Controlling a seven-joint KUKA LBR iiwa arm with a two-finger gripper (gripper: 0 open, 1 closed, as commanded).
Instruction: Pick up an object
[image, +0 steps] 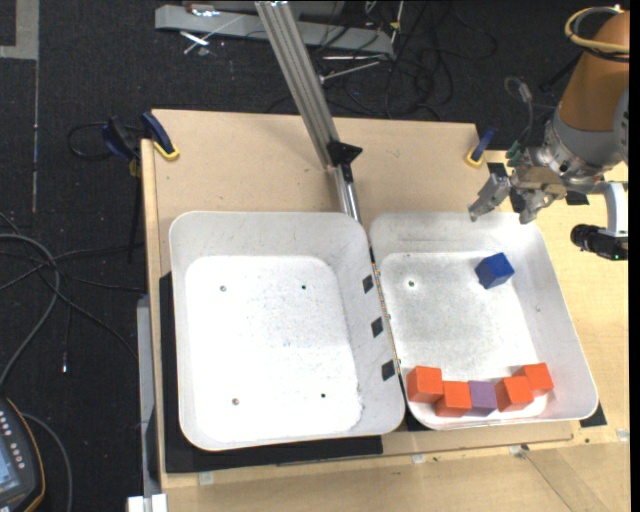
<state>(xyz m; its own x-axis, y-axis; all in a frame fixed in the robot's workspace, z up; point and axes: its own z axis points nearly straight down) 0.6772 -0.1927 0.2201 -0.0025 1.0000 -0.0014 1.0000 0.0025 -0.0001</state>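
Gripper (508, 203) hovers, fingers spread and empty, above the right bin's (560, 310) far rim.
No legible writing; blue cube (494, 270) inside, wooden bench (260, 160), dark carpet.

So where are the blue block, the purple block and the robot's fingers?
blue block (494, 270): camera view, its top face.
purple block (483, 395): camera view, its top face.
fingers (488, 201): camera view, the left finger's tip.

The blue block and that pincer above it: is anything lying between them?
No. In the camera view, only bare white bin floor and rim separate the blue block from the pincer.
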